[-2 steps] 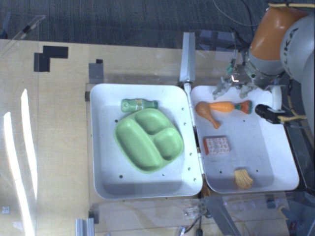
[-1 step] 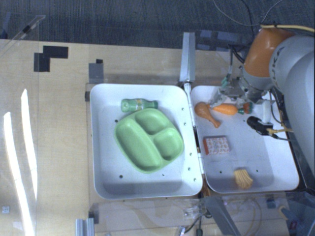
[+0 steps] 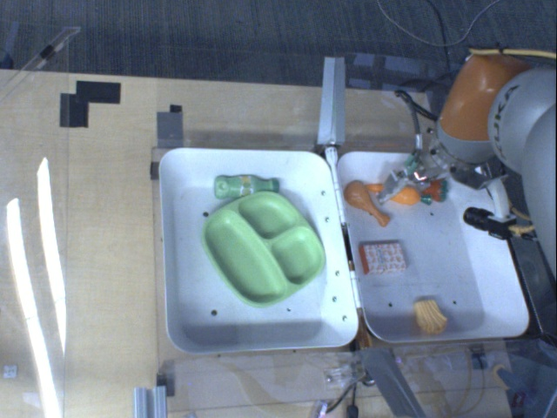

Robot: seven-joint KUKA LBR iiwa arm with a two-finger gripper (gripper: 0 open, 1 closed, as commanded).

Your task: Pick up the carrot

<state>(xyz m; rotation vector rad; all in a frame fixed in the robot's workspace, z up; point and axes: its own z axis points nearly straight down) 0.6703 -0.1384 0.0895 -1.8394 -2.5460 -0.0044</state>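
- The carrot (image 3: 407, 196) lies in the far part of the right bin (image 3: 487, 320), its green top pointing right
- The gripper (image 3: 411, 178) is low over the carrot's left end, at or just above it; whether its fingers are spread or pressed together cannot be told, nor whether they touch the carrot
- A chicken leg (image 3: 365, 200) lies just left of the carrot, near the bin's left wall
- A red-and-white packet (image 3: 384, 258) sits nearer, in the middle of the same bin
- A ridged tan piece (image 3: 430, 317) lies by the near wall
- The left bin (image 3: 187, 320) holds a green divided plate (image 3: 264, 246), with a green bottle (image 3: 246, 185) on its side just beyond it
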